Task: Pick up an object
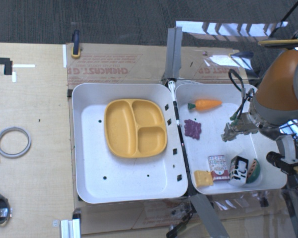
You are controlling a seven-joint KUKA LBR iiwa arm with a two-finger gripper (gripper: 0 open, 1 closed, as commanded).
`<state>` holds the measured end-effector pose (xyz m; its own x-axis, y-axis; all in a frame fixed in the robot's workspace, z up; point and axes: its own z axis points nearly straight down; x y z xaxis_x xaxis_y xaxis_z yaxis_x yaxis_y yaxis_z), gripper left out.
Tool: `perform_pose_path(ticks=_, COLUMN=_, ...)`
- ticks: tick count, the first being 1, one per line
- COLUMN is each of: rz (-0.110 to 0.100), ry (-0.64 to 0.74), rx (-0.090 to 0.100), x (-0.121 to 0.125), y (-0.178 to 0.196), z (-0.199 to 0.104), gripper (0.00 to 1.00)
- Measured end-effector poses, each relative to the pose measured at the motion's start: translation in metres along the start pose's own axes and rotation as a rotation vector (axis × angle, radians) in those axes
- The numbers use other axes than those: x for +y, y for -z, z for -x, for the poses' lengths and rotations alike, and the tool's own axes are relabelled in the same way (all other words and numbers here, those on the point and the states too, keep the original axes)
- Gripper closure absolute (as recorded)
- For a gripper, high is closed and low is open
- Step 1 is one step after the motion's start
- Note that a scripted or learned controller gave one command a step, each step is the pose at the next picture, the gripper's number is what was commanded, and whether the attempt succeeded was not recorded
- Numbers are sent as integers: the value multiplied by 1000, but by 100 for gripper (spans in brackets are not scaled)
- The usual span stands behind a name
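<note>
Two white bins sit side by side. The left bin (84, 182) holds one yellow divided plate (135, 128). The right bin (208, 91) holds five items: carrot (205, 104) at 12 o'clock, purple grapes (192, 128), red-labelled carton (217, 166), cheese wedge (203, 178) and a black-and-white item (240, 169) at 6 o'clock. Label writing is illegible. The gripper (232, 133) hovers at 3 o'clock, its fingers' spread indiscernible.
</note>
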<state>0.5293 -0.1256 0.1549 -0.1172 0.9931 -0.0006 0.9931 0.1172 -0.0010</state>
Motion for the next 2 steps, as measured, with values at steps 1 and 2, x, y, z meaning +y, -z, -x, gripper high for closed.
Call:
perform_pose_path(ticks=1, rz=0, ry=0, rx=0, x=0, y=0, z=0, gripper=0)
perform_pose_path(ticks=2, rz=-2, ry=-366, rx=-1, x=72, y=-35, z=40, gripper=0)
